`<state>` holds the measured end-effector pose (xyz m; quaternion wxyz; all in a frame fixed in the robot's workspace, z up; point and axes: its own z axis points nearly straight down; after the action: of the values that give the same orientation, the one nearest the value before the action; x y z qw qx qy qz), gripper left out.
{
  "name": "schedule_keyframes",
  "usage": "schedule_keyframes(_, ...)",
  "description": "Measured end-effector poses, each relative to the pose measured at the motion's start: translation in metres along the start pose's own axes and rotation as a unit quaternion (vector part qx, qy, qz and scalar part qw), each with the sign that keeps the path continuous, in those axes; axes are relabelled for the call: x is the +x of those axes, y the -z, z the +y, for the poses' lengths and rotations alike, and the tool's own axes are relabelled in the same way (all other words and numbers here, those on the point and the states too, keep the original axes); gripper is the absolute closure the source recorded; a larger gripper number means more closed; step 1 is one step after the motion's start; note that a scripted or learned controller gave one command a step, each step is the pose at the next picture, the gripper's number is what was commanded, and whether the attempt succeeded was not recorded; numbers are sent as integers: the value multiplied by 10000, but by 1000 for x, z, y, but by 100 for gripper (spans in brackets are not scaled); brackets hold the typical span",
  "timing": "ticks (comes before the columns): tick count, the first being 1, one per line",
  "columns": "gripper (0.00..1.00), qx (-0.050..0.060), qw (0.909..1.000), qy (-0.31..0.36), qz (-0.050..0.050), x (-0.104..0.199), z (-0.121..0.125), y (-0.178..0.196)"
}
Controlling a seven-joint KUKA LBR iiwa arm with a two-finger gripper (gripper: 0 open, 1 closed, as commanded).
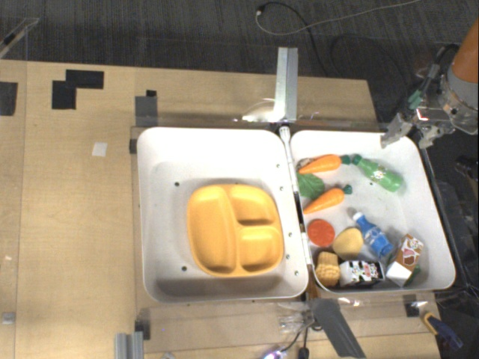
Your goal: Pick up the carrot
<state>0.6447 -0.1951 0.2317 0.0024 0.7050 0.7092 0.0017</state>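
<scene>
Two orange carrots with green tops lie at the left side of the right bin. The upper carrot points right, and the lower carrot lies slanted just below it. My gripper hangs over the bin's far right corner, well to the right of both carrots. Its fingers stand apart and open, with nothing between them.
The right bin also holds a green bottle, a red disc, a potato, a blue bottle, corn and small cartons. A yellow divided plate sits in the left bin.
</scene>
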Motion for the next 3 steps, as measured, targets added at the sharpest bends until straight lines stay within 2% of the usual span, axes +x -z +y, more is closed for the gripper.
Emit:
schedule_keyframes(1, 0, -4, 9903, 1392, 3, 50, 26, -92)
schedule_keyframes(2, 0, -21, 9638, 2666, -8, 46, -5, -16)
schedule_keyframes(3, 0, -7, 9555, 2950, 4, 101, 16, -129)
